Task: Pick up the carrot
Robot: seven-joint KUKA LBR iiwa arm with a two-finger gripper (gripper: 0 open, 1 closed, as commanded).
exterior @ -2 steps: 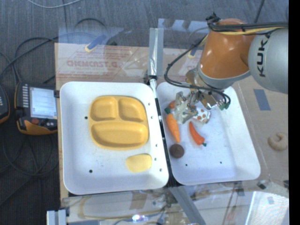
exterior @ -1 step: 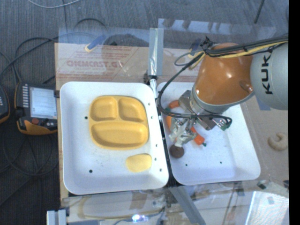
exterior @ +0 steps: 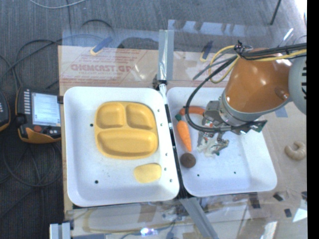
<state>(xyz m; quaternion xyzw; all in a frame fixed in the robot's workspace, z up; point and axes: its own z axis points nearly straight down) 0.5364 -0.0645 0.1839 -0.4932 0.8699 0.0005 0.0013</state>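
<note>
The carrot (exterior: 184, 135) is orange with a green stem end and lies along the left side of the right bin (exterior: 249, 176), pointing toward the front. My gripper (exterior: 211, 144) hangs over the bin's middle, just right of the carrot and apart from it. The orange band of the arm (exterior: 256, 86) covers the bin's back right part. Nothing is visibly held.
A second orange piece (exterior: 195, 110) lies behind the carrot, partly under the arm. A small brown ball (exterior: 188, 160) sits just in front of the carrot's tip. The left bin (exterior: 79, 183) holds a yellow divided plate (exterior: 126, 129) and a yellow oval piece (exterior: 147, 173).
</note>
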